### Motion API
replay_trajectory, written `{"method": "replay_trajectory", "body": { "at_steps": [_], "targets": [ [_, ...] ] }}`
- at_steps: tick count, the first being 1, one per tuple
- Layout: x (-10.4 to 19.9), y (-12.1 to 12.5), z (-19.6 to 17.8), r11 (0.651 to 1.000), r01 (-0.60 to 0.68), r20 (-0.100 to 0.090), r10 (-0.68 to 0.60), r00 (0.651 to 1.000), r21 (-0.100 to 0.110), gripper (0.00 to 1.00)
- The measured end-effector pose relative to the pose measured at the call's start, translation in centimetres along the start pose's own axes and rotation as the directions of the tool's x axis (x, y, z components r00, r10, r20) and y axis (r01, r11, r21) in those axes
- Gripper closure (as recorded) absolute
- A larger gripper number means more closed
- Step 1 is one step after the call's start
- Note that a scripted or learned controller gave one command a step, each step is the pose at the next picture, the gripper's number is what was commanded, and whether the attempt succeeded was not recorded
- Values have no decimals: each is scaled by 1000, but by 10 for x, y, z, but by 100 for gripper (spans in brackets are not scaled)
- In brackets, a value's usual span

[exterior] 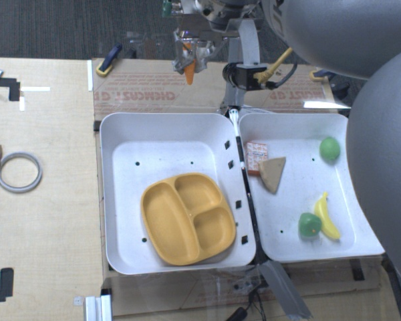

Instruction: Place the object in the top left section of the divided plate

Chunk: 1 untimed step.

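A yellow divided plate (187,217) lies in the left bin (120,179), toward its front. It has one long section on the left and two smaller ones on the right, all bare. My gripper (190,60) hangs high over the cardboard behind the left bin's back rim. It is shut on a small orange carrot-like object (190,73), whose pointed tip sticks out below the fingers.
The right bin (361,246) holds a small patterned box (256,156), a tan wedge (273,174), a green ball (329,148), a banana (328,218) and a green piece (309,225). A tape roll (19,172) lies on the bench at left. The arm's grey bulk covers the right side.
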<state>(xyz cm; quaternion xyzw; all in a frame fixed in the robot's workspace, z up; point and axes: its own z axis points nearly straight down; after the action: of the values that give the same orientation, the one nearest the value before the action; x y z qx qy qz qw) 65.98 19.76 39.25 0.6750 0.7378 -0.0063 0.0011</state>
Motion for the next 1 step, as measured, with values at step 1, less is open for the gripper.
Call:
{"method": "replay_trajectory", "body": {
  "at_steps": [1],
  "targets": [
    [-1,1,-7,1000,0,3,0,1000,2,100]
  ]
}}
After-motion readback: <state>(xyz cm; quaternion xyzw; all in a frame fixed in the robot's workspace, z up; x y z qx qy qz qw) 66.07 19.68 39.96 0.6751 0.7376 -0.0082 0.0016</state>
